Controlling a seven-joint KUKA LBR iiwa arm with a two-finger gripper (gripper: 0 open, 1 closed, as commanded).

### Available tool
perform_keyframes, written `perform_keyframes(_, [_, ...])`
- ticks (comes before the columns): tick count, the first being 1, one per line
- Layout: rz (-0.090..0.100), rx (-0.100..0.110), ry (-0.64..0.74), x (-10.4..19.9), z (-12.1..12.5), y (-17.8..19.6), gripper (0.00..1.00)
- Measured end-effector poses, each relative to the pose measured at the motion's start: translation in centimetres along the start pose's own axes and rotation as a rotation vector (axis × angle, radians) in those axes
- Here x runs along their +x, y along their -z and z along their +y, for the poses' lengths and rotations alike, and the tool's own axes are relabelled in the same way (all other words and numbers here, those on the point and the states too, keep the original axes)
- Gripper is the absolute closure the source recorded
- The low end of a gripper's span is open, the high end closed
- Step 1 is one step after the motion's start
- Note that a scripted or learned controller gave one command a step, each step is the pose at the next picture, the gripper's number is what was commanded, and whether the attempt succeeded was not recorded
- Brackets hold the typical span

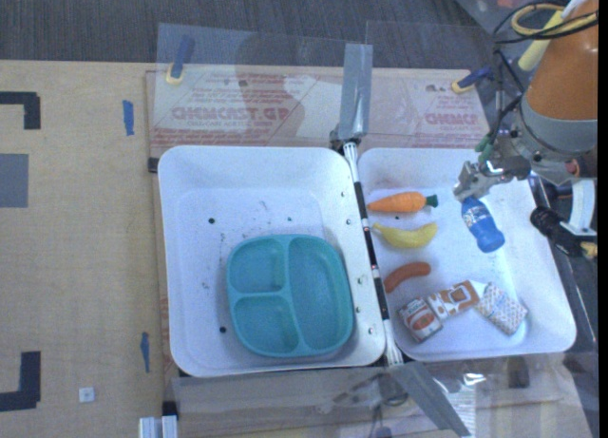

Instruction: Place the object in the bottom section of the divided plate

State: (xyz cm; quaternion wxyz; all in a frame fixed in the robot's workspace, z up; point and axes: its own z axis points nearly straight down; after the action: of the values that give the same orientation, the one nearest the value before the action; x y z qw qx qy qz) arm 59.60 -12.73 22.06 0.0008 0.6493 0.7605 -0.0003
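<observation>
A teal divided plate [288,295] with three sections lies in the left bin [190,199], toward its front. My gripper [478,178] hangs over the back of the right bin [551,332]. A small blue bottle [484,225] lies just below it, its top end right at the gripper's tip. Whether the bottle is held or only lies on the bin floor beneath the gripper is unclear. Left of the bottle lie an orange carrot [396,203] and a yellow banana [408,233].
Nearer the front of the right bin are a red sausage [407,275], a red and white carton [436,310] and a checked packet [502,309]. The two bins meet at a ridge [366,246]. Cables hang at the right.
</observation>
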Motion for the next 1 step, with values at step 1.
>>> perform_keyframes(1, [0.002, 0.002, 0.035, 7.01, -2.83, -3.62, 1.0])
